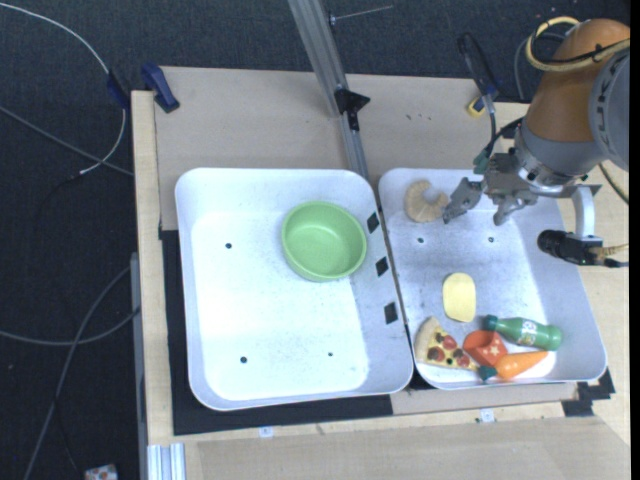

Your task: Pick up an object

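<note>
Two shallow white bins [200,268] sit side by side on a pale wooden bench [250,118]. Nearest in the right bin lie an orange toy carrot [520,365], a toy pizza slice [443,346], a green toy bottle [523,331] and a yellow lump [459,296]. Further back, a tan curved biscuit-like piece [424,201] rests beside the grey gripper [482,208], whose fingers spread wide, holding nothing. A green plastic bowl [323,240] sits in the left bin.
</note>
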